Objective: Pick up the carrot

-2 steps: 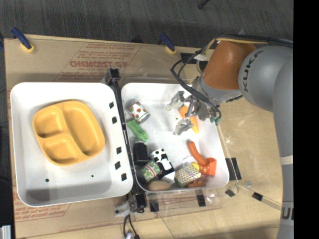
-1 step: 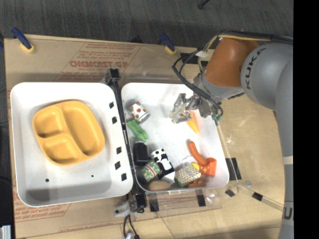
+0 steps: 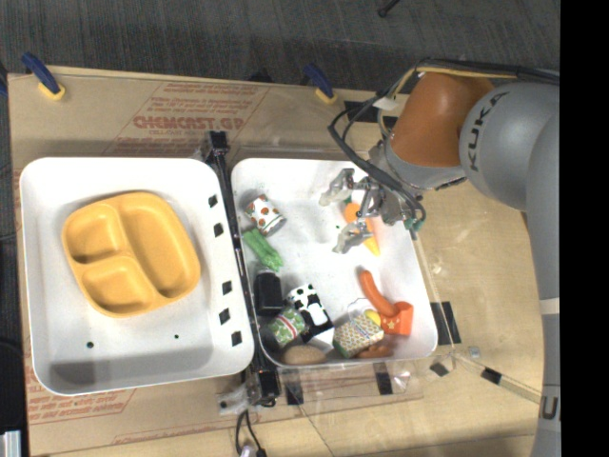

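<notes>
The carrot (image 3: 367,228) is a small orange piece lying in the right bin (image 3: 304,184), near its right wall. My gripper (image 3: 334,222) hangs over the bin's upper right part, with the wrist above it. Its two grey fingers (image 3: 347,240) are spread wide apart and point left, so the gripper is open. The carrot sits between the finger bases, close to the palm, and neither finger visibly presses on it.
The right bin also holds a red-and-white can (image 3: 264,215), a green vegetable (image 3: 262,251), a black-and-white toy (image 3: 309,305), an orange-red object (image 3: 384,303) and several items crowded at the front. A yellow divided plate (image 3: 128,250) lies in the left bin (image 3: 57,350).
</notes>
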`<state>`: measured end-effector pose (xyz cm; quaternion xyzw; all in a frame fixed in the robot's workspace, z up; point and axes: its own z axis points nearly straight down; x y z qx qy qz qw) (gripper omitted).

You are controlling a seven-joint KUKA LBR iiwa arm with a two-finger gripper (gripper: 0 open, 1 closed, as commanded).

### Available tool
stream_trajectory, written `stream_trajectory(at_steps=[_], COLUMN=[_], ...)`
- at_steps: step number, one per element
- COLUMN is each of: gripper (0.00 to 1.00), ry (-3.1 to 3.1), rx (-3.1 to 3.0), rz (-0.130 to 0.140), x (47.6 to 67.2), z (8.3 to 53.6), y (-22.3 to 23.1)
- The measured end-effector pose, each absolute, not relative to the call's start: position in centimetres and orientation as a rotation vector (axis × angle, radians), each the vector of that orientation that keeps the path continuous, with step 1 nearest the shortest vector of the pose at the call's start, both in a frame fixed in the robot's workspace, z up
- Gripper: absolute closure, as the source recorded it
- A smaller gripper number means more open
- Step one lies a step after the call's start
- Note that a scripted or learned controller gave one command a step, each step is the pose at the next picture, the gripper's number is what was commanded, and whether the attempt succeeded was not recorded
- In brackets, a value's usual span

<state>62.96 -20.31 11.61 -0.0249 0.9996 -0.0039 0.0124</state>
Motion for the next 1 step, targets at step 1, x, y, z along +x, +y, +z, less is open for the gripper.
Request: stream_trajectory(at_steps=[1], gripper=[1.00], ry=[3.103], rx=[-0.081], rz=[-0.019], x=[63.21], z=[12.78], y=[-20.30])
